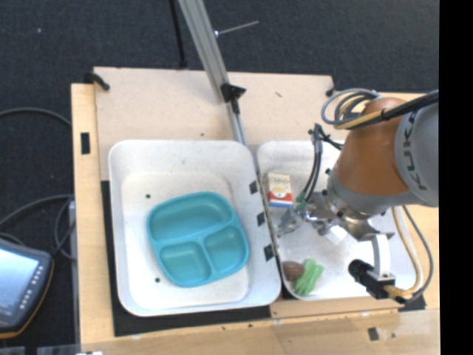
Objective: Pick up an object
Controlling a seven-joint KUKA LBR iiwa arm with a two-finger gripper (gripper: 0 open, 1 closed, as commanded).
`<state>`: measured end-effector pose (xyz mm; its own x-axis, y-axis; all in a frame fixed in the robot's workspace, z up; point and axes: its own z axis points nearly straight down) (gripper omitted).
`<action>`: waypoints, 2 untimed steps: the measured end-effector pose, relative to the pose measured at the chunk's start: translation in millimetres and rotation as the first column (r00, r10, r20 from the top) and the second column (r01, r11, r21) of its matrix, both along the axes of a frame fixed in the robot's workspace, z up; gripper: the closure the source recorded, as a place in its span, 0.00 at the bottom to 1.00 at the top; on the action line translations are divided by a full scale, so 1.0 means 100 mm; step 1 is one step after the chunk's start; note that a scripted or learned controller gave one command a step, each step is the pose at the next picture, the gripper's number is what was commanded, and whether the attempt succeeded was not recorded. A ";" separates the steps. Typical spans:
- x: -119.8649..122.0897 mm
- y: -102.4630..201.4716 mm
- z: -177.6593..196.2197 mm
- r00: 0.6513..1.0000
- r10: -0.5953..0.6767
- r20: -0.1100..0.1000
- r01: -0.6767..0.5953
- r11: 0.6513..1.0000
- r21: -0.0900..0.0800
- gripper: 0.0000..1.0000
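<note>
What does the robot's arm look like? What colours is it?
The arm is chunky and rounded, grey with a big shiny orange band above the wrist. Looped cables sit on top, and thin yellow and dark cables hang beside it. Dark letters mark the grey part. The gripper looks silvery metal.

Pale wooden table [185, 102] bearing two shallow white plastic bins

The left white bin [129, 161] and the right white bin [284, 154] are set side by side, their inner edges touching, on a dark mat [107, 272] laid over the table. A slanted grey metal rail [207, 43] is fixed at the table's far side, just behind the bins' meeting edge. Black carpet is seen around the table.
</note>
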<state>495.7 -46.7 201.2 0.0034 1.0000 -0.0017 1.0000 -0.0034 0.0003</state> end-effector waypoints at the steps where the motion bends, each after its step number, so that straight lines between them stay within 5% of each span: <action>1: -0.05 0.23 0.00 1.000 0.008 0.001 -0.008 1.000 0.003 0.00; 2: -0.05 0.27 0.00 1.000 0.006 0.002 -0.006 1.000 0.003 0.00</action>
